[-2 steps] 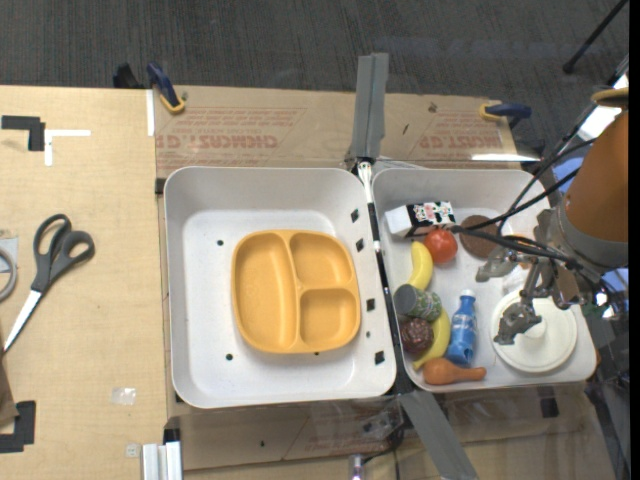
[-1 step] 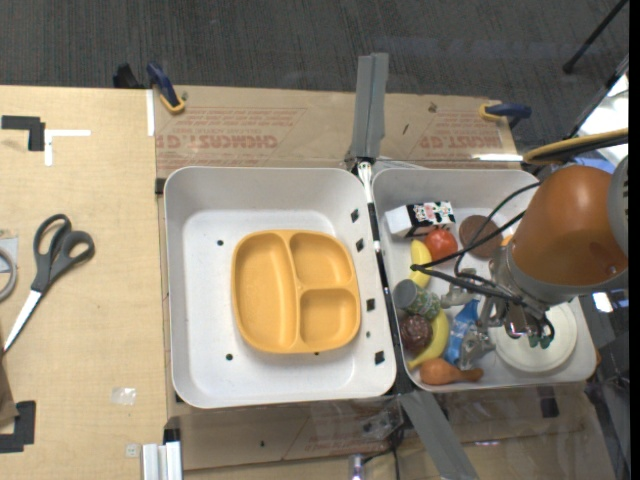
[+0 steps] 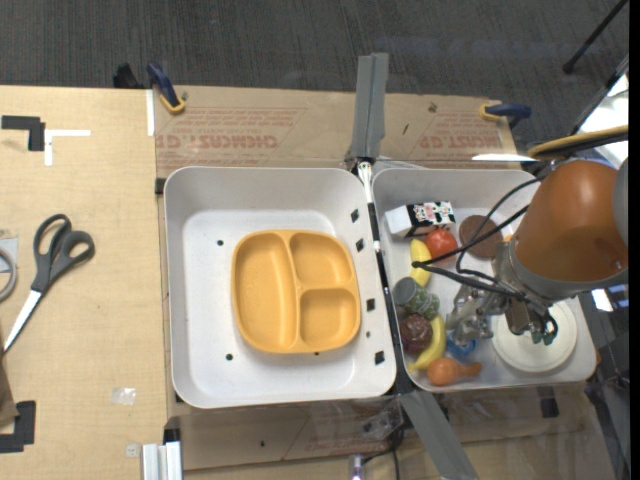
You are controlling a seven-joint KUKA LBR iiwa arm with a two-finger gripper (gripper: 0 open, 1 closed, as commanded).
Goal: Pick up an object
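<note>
The bench (image 3: 80, 368) carried two shallow white bins side by side. The left bin (image 3: 190, 298) held a yellow divided plate (image 3: 297, 291) with three compartments, lying flat near the middle of the bin.

The right bin (image 3: 480, 168) held a group of small objects along its left wall. Near the far left corner lay a small white carton with a black and pink pattern (image 3: 422, 216). Just beside it, toward the near edge, was a red tomato-like object (image 3: 441, 241), and a small yellow piece (image 3: 420, 258) touched the left wall. Below these sat a grey-green round object (image 3: 410, 293), then a dark red one (image 3: 417, 328), then a banana (image 3: 433, 343) that curved toward the near edge. An orange carrot-like object (image 3: 450, 370) lay at the near edge of the bin, and a small blue object (image 3: 461, 348) was just beside it. A white round dish (image 3: 540, 346) rested in the near right corner.

The arm reached in from the right, with its orange band (image 3: 572, 223) above the right bin. The tool (image 3: 478, 318) hung low over the middle of the right bin, close to the banana and the blue object. I cannot tell if the tool was open or closed, and nothing was clearly seen in it.

On the bench left of the bins lay scissors (image 3: 45, 263) with black handles.
</note>
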